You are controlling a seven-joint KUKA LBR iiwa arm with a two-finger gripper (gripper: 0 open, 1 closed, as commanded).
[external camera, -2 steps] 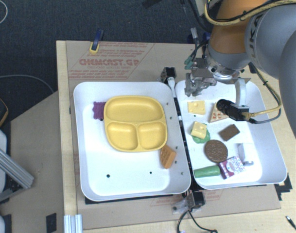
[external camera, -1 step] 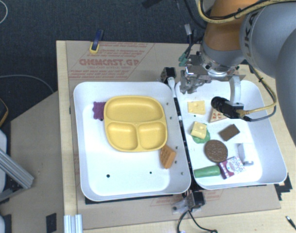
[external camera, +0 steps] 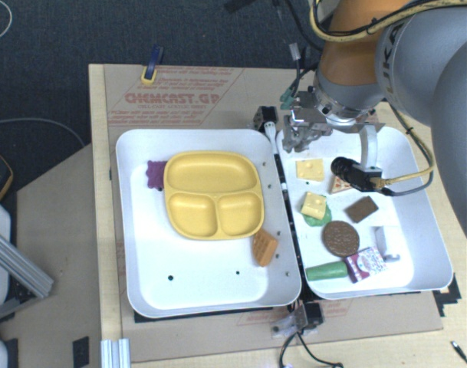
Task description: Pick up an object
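Open floor across the left bin (external camera: 141,205) toward six o'clock, blocked at centre by yellow tray (external camera: 214,192); crowded with small items throughout right bin (external camera: 425,228).

Single fixed camera above bench; looks down at slant; both bins (external camera: 133,205) in frame

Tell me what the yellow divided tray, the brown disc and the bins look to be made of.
Yellow divided tray: likely moulded plastic, smooth with a soft sheen and rounded compartment walls.
Brown disc: matte with a faintly patterned face, probably a plastic toy cookie; the look leaves it open.
Left bin and right bin: thin white plastic by the look, glossy, with rolled rims.
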